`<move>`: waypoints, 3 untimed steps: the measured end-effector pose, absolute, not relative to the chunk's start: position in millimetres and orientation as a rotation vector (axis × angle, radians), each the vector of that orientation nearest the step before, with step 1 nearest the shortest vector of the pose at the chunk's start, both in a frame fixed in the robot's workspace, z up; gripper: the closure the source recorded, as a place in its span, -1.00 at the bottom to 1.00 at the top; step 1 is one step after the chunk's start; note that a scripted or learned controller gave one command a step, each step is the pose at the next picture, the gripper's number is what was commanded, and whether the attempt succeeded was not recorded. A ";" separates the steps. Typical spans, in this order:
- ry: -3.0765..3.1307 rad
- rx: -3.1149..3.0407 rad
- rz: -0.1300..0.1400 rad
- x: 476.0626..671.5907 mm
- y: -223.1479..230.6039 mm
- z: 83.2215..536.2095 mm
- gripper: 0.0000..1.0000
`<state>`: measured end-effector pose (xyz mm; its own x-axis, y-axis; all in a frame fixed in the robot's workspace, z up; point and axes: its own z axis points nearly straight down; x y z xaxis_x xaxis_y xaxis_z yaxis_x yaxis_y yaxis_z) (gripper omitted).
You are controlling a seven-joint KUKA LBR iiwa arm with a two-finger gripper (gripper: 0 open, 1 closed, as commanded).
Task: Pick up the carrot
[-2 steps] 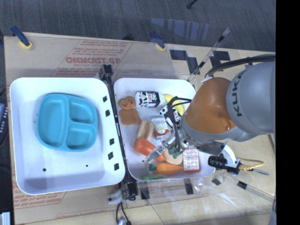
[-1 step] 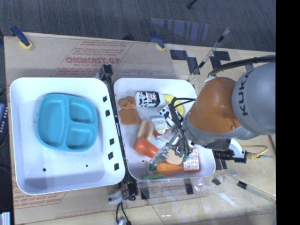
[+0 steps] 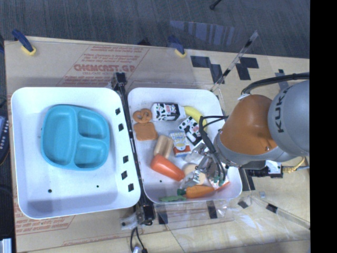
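The carrot [image 3: 199, 192] lies along the right bin's [image 3: 138, 141] near edge, just below the end effector [image 3: 202, 171]; its opening I cannot tell.

The divided tray [image 3: 75, 137] lies in the left bin [image 3: 31, 194]. In the right bin [image 3: 138, 186], the carrot [image 3: 199, 192] lies along the near wall, seemingly touching the gripper [image 3: 202, 174] just behind it. A pretzel [image 3: 141, 115] lies at the far left.

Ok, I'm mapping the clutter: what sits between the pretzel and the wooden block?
A toast slice, seen in the camera view, close under the pretzel and up-left of the wooden block.
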<state>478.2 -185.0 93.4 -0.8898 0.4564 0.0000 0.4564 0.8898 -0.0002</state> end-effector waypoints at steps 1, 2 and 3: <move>-3.154 0.002 0.002 482.6 -159.9 94.8 -1.00; -3.128 0.388 -0.006 487.5 -204.9 95.2 -1.00; -2.935 1.138 0.001 492.0 -206.4 92.8 -1.00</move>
